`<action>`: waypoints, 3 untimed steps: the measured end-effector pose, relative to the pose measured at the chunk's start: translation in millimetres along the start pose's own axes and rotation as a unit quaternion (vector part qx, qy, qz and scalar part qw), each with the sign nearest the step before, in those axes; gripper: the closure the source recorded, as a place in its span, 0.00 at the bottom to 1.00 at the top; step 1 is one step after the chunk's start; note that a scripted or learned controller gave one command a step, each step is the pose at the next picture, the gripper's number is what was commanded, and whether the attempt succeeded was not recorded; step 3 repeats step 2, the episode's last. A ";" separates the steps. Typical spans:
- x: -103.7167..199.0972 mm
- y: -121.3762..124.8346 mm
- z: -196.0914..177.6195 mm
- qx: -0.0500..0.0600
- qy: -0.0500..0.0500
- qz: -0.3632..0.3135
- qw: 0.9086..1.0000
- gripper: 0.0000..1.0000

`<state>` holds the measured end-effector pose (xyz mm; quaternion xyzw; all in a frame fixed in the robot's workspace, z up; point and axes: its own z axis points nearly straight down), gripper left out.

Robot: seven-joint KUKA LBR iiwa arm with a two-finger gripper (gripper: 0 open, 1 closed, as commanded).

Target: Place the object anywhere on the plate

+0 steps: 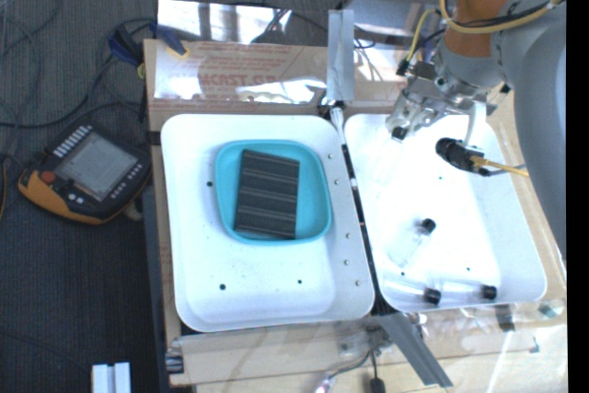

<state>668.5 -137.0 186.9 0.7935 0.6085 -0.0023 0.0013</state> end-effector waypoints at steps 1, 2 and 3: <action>50.1 -71.1 3.3 0.000 0.002 -0.038 0.999 1.00; 50.0 -71.2 3.5 0.000 0.002 -0.038 0.999 0.00; 50.0 -71.2 3.5 0.000 0.002 -0.038 0.999 0.00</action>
